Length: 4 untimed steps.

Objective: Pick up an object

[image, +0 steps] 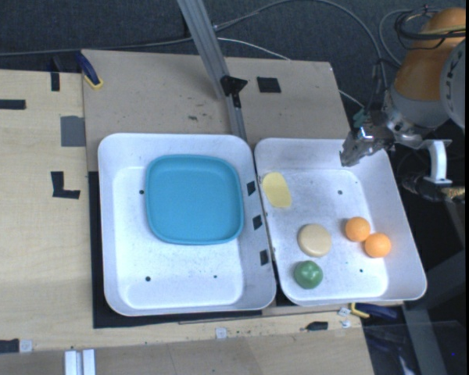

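Two shallow white plastic bins with rounded corners are sitting side by side on a pale wooden bench [31, 209], their speckled floors looking slightly scuffed. The left bin [121, 287] is holding a smooth blue plate [194, 198], square with softly rounded corners and a raised rim, lying flat toward the back. The right bin [399, 276] is holding the loose pieces: a flat, pale yellow oval piece [277, 189] is lying near its left wall, a cream-coloured round lump [315, 240] is resting near the middle, a small green ball [307, 273] with a slightly glossy top is sitting just in front of it, and two orange balls [366, 237] are lying close together, perhaps touching, toward the right wall. The grey arm with its rounded orange band is reaching in from the right, and the gripper [356, 151] is hanging over the back right corner of the right bin, well apart from all the pieces. Its dark metal tip is pointing down toward the bin floor, but it is too small and dim to tell how far apart the fingers are standing; nothing is showing between them. A slim grey metal pole [211, 53] is slanting across the bench behind the bins.
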Each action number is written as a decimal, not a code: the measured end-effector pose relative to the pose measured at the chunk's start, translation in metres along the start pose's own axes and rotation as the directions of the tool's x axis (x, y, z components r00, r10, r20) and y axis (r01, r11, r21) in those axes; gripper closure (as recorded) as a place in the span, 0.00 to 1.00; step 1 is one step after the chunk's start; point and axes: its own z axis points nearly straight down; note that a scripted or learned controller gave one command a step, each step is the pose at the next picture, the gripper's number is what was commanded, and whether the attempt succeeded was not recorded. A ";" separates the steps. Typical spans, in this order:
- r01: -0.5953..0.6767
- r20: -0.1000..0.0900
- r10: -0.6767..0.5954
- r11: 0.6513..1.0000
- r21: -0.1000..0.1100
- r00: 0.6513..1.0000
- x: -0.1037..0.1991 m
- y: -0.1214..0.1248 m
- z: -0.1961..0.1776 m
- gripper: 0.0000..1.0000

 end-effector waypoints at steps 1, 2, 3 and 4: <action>0.000 0.000 0.000 1.000 0.001 1.000 0.000 0.001 -0.044 1.00; 0.004 -0.002 -0.004 1.000 0.006 1.000 0.055 0.018 -0.036 1.00; 0.003 -0.002 -0.003 1.000 0.006 1.000 0.102 0.030 -0.026 1.00; 0.004 -0.002 -0.004 1.000 0.006 1.000 0.163 0.029 -0.029 1.00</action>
